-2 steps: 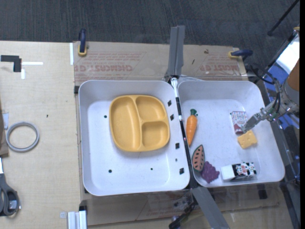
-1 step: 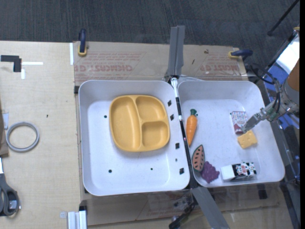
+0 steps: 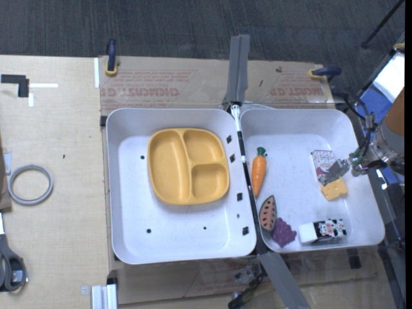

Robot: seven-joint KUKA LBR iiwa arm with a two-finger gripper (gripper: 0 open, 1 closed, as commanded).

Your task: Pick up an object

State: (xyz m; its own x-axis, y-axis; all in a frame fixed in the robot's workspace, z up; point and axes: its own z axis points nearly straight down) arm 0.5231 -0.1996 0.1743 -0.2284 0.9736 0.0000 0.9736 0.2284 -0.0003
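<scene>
In the right bin (image 3: 360, 140) the open floor lies in the middle and along the far wall, ringed by the carrot (image 3: 258, 171) at the left wall, the watermelon slice (image 3: 267, 212), purple grapes (image 3: 283, 233) and milk carton (image 3: 329, 230) along the near wall. The cheese wedge (image 3: 334, 189) and small packet (image 3: 322, 161) crowd the right side. In the left bin (image 3: 129, 237) the yellow divided plate (image 3: 188, 166) fills the centre, leaving bare floor along the near and left sides

Bright, even overhead light; soft shadows, slightly soft focus.
</scene>
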